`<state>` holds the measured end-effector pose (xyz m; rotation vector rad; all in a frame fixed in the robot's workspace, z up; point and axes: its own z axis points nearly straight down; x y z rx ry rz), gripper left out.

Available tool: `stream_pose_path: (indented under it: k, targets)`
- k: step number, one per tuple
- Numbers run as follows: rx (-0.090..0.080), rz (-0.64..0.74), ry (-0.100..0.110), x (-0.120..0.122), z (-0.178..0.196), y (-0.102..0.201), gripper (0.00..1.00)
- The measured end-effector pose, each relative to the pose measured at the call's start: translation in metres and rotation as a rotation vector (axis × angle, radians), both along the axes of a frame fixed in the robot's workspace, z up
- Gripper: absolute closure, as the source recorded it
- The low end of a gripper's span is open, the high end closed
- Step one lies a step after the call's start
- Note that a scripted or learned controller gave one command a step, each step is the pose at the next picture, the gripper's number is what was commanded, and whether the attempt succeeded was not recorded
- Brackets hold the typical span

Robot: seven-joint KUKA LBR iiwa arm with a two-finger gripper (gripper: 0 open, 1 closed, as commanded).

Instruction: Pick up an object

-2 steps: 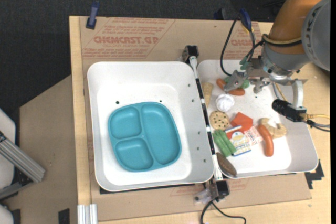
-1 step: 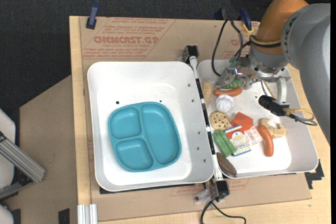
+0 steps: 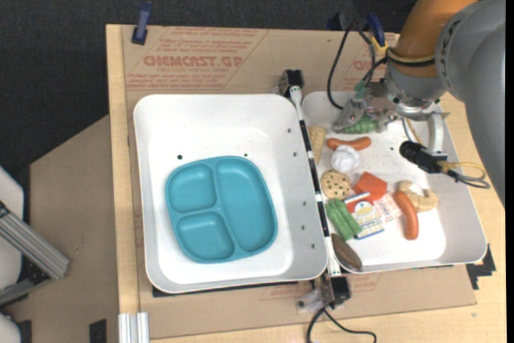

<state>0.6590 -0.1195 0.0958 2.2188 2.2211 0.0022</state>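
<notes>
The pincer (image 3: 363, 115), its spread impossible to tell, sits low at the right bin's (image 3: 462, 241) far edge, directly over a green toy (image 3: 361, 125) lying crosswise.

There's the arm (image 3: 474, 52): smooth grey casing, rounded orange band just above the wrist, silvery metal fittings and a black cable close by the gripper (image 3: 365, 118).
</notes>
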Motion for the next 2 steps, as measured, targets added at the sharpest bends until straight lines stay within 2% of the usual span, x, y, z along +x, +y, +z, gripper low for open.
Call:
stream_pose_path:
  k: [1, 2]
  targets:
    - [0.002, -0.004, 0.003, -0.056, 0.059, -0.001, 1.00]
    - [0.003, 0.006, -0.002, -0.089, 0.130, 0.073, 1.00]
